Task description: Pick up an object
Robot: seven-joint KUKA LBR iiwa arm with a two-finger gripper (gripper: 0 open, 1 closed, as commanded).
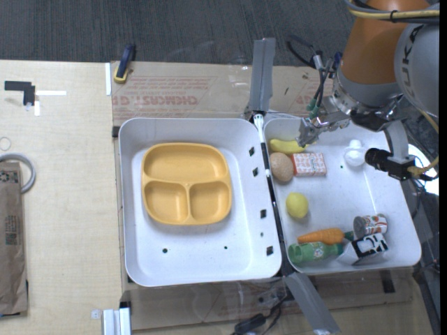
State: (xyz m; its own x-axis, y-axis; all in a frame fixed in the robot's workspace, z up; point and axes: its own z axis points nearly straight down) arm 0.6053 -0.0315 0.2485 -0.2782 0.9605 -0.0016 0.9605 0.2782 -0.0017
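Arm: grey with an orange band, reaching into the right bin (412, 246) at its far left corner.
Jaws (308, 134): low over the banana (285, 146), maybe touching its end. I cannot tell if they are open or closed.
Banana: yellow, lying at the far left of the right bin.
Near the banana: a brown egg (281, 167) and a small red and white box (309, 164), just beside it.
Middle: a lemon (297, 205).
Near edge: a carrot (320, 236) on a green thing (314, 252), and a can (370, 225).
Left bin (133, 187): holds a yellow tray (186, 183) with three parts.
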